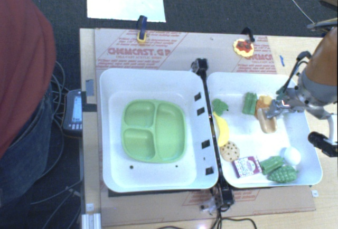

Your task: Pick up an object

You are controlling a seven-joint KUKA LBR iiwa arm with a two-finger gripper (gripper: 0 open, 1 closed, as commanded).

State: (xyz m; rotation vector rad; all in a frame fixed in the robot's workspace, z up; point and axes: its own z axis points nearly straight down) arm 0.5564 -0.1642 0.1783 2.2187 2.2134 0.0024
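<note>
Your gripper hangs over the hot dog in the right bin; you cannot tell whether it grasps anything.

The arm runs off the frame at 3 o'clock, so most of it is cut off. The gripper is tiny and blurry, and it sits over the hot dog, hiding that toy's upper end. A red-shirted person at 9 o'clock is cropped by the left edge. The small packet at 5 o'clock has print too small to read.
</note>
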